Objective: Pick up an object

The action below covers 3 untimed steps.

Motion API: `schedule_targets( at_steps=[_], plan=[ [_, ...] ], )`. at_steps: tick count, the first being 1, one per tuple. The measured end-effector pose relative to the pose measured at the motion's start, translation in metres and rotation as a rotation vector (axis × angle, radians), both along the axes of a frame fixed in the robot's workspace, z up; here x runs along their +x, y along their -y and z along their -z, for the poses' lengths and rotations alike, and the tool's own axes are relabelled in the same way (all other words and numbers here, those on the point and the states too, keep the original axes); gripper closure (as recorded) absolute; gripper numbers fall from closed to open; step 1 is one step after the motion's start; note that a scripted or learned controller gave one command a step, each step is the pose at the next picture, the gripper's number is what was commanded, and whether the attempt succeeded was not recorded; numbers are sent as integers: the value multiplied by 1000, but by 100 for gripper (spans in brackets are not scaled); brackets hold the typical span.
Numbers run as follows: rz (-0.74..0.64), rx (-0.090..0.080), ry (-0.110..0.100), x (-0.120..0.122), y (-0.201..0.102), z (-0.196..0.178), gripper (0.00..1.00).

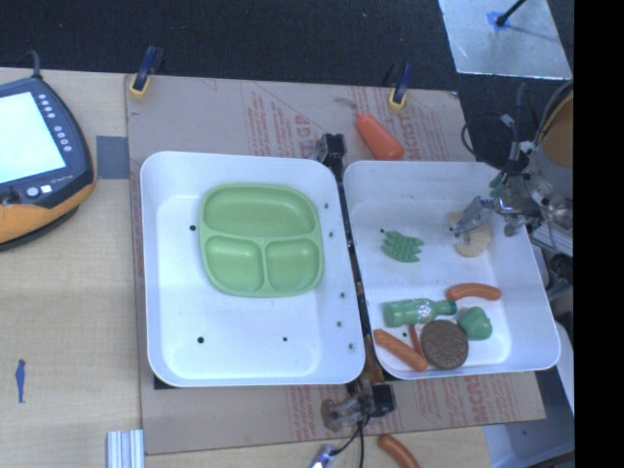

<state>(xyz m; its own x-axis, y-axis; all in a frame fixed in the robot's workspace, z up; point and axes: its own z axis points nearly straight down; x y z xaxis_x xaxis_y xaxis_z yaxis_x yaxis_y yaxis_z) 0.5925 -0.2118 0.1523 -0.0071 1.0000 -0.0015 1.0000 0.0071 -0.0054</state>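
Gripper [475,224] hovers over the right bin's [546,291] upper right, just above a pale beige object [473,244]; whether its fingers grasp anything cannot be told. From the left: a green divided plate [261,239] in the left bin [166,291], then green leafy toy [402,247], green bottle [417,311], brown disc [445,344], sausage [474,292]

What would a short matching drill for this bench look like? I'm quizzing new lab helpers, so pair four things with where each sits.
Things:
1. green divided plate
2. orange carrot
3. brown round patty
4. tablet controller

Places:
A. on the cardboard beyond the bins
B. right bin, near edge
C. on the bench left of the bins
D. in the left bin

Pairs: 1-D, 2-A, 3-B, 4-C
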Motion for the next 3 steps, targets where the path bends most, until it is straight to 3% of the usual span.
schedule_targets(
  at_steps=[1, 2, 3],
  plan=[
    [0, 0, 1, 37, 0, 61, 0],
    [-3, -1, 3, 38, 0, 50, 100],
    [2, 2, 4, 54, -76, 3, 100]
  ],
)
